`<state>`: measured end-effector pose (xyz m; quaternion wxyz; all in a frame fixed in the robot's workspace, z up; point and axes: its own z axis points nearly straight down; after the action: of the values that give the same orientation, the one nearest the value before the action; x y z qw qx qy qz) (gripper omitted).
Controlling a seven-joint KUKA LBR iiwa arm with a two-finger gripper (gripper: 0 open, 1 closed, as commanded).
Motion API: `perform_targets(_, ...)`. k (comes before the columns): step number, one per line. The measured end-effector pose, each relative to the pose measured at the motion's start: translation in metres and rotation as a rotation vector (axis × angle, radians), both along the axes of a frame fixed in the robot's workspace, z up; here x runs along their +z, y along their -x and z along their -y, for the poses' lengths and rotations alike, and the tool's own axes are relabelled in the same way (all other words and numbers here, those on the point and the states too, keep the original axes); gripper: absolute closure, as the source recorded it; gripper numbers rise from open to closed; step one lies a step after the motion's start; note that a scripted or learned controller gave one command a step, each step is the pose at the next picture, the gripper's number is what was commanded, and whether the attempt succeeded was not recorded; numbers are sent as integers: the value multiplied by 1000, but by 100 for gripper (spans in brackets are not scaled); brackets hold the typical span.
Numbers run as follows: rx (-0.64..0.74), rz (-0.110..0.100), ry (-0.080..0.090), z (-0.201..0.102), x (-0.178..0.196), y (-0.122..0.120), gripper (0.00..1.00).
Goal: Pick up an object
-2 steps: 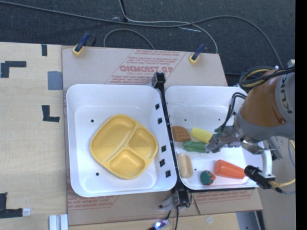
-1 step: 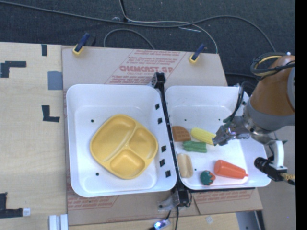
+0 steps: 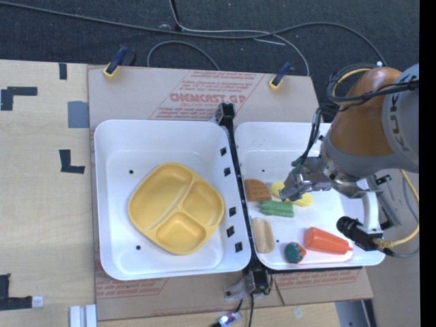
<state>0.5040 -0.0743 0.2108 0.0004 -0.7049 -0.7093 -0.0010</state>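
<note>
White bins sit side by side on a cardboard sheet (image 3: 204, 94) over the wooden bench (image 3: 41, 182). Left bin (image 3: 112, 138) holds a yellow divided plate (image 3: 176, 208), three compartments, lying flat near its middle. Right bin (image 3: 272, 136) holds toy food: brown bread-like piece (image 3: 257, 190) by the divider, green pickle-like piece (image 3: 276, 209) just right of it, yellow piece (image 3: 302, 199) partly under the gripper, tan hot-dog bun (image 3: 262, 236) lower left, small green-and-red piece (image 3: 294, 252) near the front wall, orange carrot (image 3: 327, 241) at lower right. Grey arm with orange band (image 3: 364, 118) comes in from the right over the right bin. Gripper (image 3: 293, 189) is low over the yellow piece and the right end of the green piece, touching or nearly touching them. Finger state: cannot tell, dark tips blend together from this angle; nothing visibly between them. Two blue-and-yellow clamps (image 3: 116, 61) hold the cardboard's far edge. Black cables (image 3: 225, 29) run across the dark floor behind.
</note>
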Motion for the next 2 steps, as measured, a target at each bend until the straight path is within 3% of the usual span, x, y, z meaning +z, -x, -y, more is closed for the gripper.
perform_targets(2, 0, -3, 1, -99, -10, -18, 100)
